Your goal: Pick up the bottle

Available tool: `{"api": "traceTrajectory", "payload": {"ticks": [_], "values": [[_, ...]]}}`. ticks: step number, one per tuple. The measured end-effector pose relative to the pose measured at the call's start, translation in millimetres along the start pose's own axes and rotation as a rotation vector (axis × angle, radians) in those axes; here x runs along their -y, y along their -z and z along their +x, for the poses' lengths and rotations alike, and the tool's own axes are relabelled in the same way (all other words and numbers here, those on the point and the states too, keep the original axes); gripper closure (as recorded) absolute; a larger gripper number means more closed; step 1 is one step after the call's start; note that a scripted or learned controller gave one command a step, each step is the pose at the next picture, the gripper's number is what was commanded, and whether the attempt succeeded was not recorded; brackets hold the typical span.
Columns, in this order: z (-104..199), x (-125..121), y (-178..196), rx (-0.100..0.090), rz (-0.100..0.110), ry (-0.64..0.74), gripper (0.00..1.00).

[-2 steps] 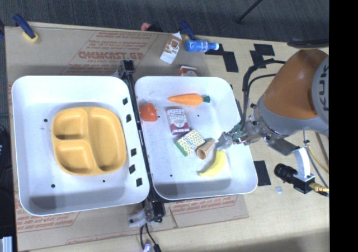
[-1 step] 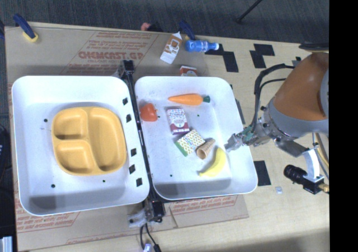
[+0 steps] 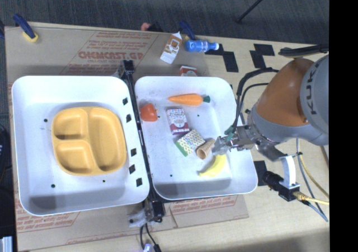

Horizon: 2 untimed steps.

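Right of centre, low in the frame, the hand [image 3: 222, 145] sits inside the right bin [image 3: 241, 173], down near an ice-cream cone [image 3: 205, 148] w/ a banana [image 3: 214, 166] just below it. Whether the hand is apart or together: can't tell, it's too small & dark against the wrist hardware.

Task's thing, the bottle [image 3: 198, 46], is nowhere near: it lies on its side, blue w/ a white end, on the tabletop [image 3: 268, 228] at upper centre of the frame, outside & above the right bin's top edge. So the hand looks aimed at the wrong spot for this task; my read is no grasp of the bottle is under way yet, & the arm [image 3: 288, 105] would need to lift out & go up-frame past the bin wall.

Other right-bin items: carrot [image 3: 187, 99] near the top, a red-orange round thing [image 3: 148, 112] at left wall, a maroon packet [image 3: 177, 120] & a green-edged patterned packet [image 3: 189, 141] mid-bin. Left bin [image 3: 22, 178] holds a yellow divided tray [image 3: 88, 139], prob. as a drop-off spot.

Writing: cardboard sheet [image 3: 106, 52] under the bins reads "CHEMCAST GP" in red, upper left; smaller lines not legible. Small carton [image 3: 171, 48] left of the bottle has a label, unreadable. Letters "KU" show on the arm at the right edge.
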<state>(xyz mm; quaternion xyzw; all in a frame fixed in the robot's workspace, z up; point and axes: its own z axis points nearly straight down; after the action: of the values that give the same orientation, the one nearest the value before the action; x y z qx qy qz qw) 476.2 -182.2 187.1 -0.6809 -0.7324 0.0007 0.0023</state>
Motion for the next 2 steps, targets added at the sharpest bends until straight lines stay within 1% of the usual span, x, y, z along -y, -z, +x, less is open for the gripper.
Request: {"api": "traceTrajectory", "payload": {"ticks": [1,2], "values": [[-29,2,110,0.002,-0.003,-0.144,1.00],[-25,2,5,-0.001,0.001,-0.238,1.00]]}}
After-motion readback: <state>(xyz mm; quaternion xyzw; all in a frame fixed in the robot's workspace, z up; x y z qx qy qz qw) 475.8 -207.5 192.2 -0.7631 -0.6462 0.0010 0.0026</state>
